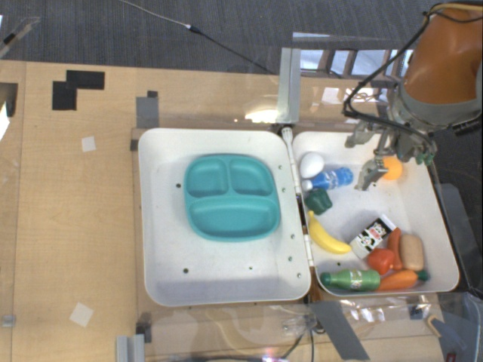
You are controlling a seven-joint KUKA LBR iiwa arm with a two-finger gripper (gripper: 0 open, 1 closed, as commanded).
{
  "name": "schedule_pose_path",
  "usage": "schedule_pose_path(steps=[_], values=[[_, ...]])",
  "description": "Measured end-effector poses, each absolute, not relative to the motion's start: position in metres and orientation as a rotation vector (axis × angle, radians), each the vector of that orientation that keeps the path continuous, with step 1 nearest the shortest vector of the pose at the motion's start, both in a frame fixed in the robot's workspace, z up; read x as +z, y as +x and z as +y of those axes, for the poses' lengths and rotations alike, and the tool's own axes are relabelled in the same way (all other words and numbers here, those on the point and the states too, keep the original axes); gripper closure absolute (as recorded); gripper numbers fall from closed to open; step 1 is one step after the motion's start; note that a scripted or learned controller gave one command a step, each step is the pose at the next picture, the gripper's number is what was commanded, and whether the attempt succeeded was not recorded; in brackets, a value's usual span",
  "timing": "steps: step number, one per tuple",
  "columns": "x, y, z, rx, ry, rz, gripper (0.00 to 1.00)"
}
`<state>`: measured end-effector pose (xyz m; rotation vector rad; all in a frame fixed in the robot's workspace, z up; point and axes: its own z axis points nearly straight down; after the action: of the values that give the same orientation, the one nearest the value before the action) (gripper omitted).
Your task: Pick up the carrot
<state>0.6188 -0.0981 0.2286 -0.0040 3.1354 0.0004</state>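
On the desk, 2 bins sit side by side: the left bin holds a tray; the carrot lies at the right bin's 5 o'clock corner.

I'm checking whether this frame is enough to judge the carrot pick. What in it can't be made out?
- Gripper, camera view: the wrist hardware above it covers the fingers, so their state is unreadable.
- Orange object beside the gripper: partly covered by it, identity unclear.
- Carrot: the green bottle and red pepper crowd it and its leafy end is too small to read.
- Black and white carton: print too small.
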Motion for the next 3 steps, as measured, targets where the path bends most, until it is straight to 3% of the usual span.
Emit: schedule_pose_path(steps=[1,2,3], values=[[0.294,0.634,-0.189,-0.009,-0.031,3.127,0.00],[0.128,0.644,-0.204,0.006,-0.112,3.145,0.00],[0.087,0.669,-0.207,0.000,-0.123,3.144,0.00]])
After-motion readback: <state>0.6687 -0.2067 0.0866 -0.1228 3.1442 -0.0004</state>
